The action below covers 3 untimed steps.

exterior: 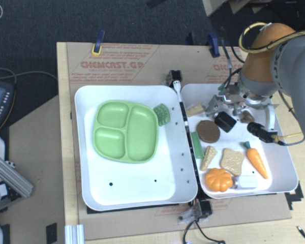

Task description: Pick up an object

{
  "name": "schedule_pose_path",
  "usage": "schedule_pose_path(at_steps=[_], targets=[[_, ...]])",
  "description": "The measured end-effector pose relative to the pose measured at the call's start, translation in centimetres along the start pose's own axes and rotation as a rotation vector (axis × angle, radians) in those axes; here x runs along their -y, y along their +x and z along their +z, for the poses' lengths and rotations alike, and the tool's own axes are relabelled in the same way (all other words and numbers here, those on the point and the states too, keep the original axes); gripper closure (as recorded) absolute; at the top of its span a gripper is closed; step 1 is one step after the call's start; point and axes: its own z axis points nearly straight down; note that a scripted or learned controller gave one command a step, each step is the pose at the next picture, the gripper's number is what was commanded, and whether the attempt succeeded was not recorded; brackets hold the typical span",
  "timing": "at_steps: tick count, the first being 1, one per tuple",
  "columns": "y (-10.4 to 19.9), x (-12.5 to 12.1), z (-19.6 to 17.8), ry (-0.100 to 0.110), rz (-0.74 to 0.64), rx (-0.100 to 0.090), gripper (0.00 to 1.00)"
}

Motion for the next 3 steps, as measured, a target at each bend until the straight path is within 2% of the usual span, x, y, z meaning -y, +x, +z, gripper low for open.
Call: schedule_pose_path(at_steps=[1, 2, 3], targets=[[-0.3, -0.1, 0.5, -0.004, 0.001, 0.002, 0.0], [-0.1, -0.2, -0.5, -0.006, 0.0, -0.001, 1.0], [-0.9, -0.9, -5.6, -0.008, -0.002, -0.001, 1.0]])
